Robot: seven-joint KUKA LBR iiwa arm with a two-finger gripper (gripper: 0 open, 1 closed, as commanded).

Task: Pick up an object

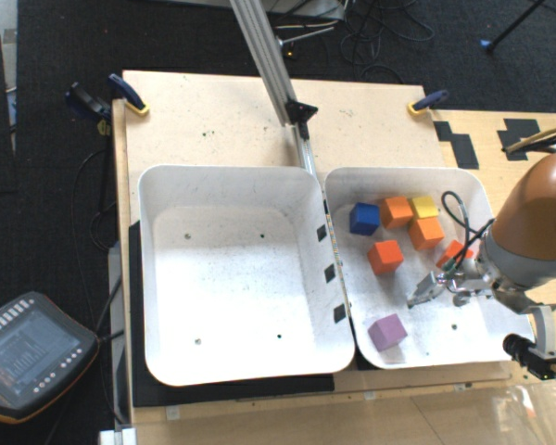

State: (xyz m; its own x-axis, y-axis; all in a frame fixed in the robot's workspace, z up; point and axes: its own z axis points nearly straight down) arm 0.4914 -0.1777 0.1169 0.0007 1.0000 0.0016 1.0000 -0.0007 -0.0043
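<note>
So, left to right: teach pendant (28, 355) sits off the bench at lower left. Two blue-and-yellow clamps (128, 95) pin the board's back corners, the other clamp (429, 101) at right. Left bin (157, 248) has bare white floor with a few dark specks. A metal pole (264, 49) slants down from the top and ends at the rim between the bins.

Right bin (473, 185) holds the blocks: blue cube (364, 218) nearest the divider, orange cube (398, 210) just beside it, yellow cube (424, 206) next, another orange cube (427, 232) touching the yellow one's near side. A further orange cube (385, 256) lies apart, toward the middle. Purple cube (387, 332) sits alone near the front wall.

Gripper (423, 295) is low over the bin floor, right of the lone orange cube and above-right of the purple one, touching neither. Fingers look pressed together, nothing between them. Black cable (456, 209) loops off the wrist.
</note>
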